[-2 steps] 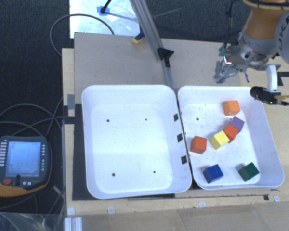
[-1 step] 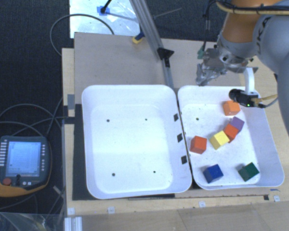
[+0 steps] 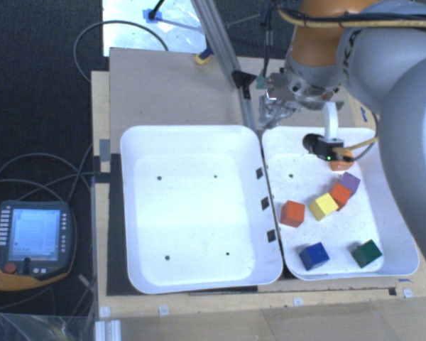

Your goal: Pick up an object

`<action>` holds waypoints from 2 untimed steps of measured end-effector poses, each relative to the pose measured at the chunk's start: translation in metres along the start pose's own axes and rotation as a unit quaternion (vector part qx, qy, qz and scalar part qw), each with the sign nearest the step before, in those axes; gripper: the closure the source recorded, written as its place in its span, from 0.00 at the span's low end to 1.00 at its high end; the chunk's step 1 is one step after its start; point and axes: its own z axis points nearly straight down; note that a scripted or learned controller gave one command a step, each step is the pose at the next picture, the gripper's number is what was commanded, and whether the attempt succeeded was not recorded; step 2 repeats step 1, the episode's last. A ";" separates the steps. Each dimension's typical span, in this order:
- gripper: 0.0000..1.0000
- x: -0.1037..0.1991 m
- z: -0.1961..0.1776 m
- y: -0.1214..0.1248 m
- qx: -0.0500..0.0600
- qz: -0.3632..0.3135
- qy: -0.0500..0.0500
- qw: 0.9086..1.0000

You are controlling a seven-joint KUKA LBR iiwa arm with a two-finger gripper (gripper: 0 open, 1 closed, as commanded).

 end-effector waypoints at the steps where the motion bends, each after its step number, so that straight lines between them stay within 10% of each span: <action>1: 1.00 0.057 -0.007 0.007 -0.001 0.000 0.000 1.000; 2: 1.00 0.057 -0.007 0.007 -0.001 0.000 0.000 1.000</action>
